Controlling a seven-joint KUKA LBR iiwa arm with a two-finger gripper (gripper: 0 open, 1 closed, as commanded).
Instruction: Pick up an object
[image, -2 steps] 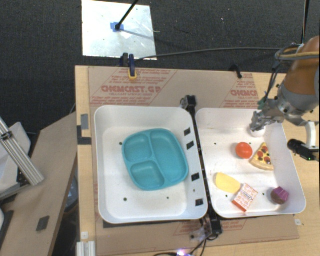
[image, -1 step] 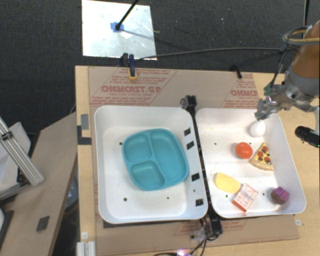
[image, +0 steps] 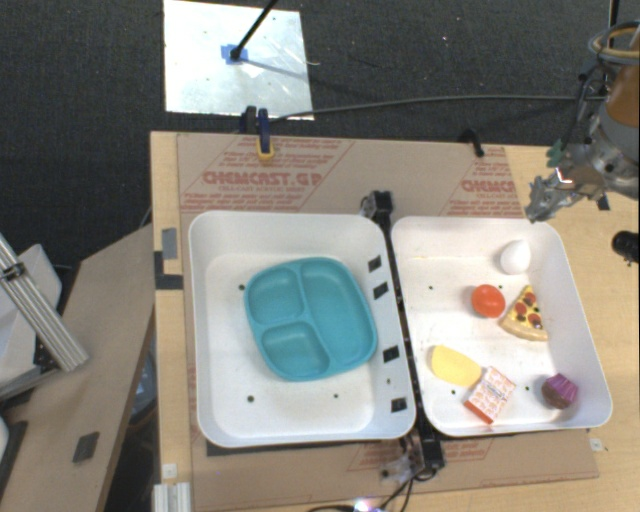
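A: Left bin (image: 215, 330)?
B: Teal divided plate (image: 310, 317), three compartments, sitting centre.
A: Bench?
B: Protective sheet (image: 330, 170) with red lettering at the far side, blue clamp (image: 263, 128) on its far edge. Shiny square panel (image: 238, 57) beyond it.

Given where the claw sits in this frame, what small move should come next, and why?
Probably bring the claw forward and down toward the white egg. The claw sits above the right bin's far corner with nothing seen between its tips, and the egg is the nearest item, lying apart from the tomato.
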